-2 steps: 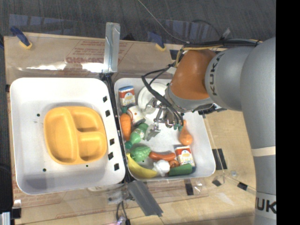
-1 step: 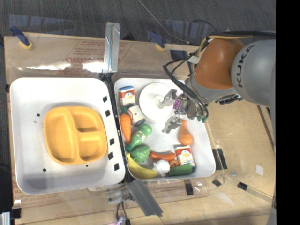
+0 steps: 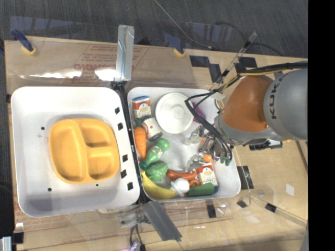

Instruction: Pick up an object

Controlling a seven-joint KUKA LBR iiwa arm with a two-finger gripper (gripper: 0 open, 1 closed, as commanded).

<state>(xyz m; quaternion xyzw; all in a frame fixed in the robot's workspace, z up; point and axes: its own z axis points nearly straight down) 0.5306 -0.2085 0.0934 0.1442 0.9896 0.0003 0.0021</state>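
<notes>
A divided tray (image 3: pixel 84 150) lies in the left bin (image 3: pixel 26 192); the plate (image 3: pixel 174 112), carrot (image 3: pixel 140 141) and banana (image 3: pixel 157 190) lie in the right bin (image 3: pixel 233 184).

A flat bench covered in brown cardboard under clear plastic sheeting (image 3: pixel 78 56) is carrying two shallow white plastic bins, lying side by side and touching at the middle. The left white bin (image 3: pixel 26 140) and the right white bin (image 3: pixel 230 184) are both sitting directly on it.

Arm (image 3: pixel 282 106): cut off at right picture edge. Gripper (image 3: pixel 207 153): finger state indiscernible amid clutter. Right bin (image 3: pixel 230 187): near-right rim partly hidden under arm.
</notes>
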